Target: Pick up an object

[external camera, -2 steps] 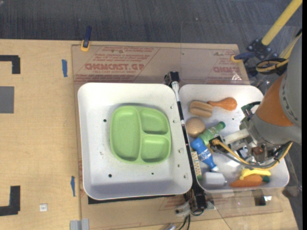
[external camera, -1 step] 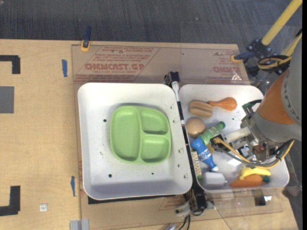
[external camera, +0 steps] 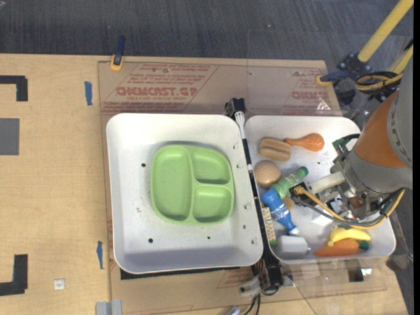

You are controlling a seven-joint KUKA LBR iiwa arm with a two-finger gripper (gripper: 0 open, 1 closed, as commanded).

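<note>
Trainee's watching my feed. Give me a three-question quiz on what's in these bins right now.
1. True or false: the green plate lies in the left bin.
2. Which lies nearest the right bin's front edge? A) drumstick B) carrot C) green bottle
3. Fill in: the blue bottle lies beside the ___ between the bins.

Key: 1 true; 2 B; 3 divider.

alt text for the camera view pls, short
A grey arm with an orange band reaches from the right into the right bin, over toy food: a blue bottle, green bottle, chicken drumstick, bread roll, brown ball, banana and carrot. The left bin holds a green divided plate.
</note>
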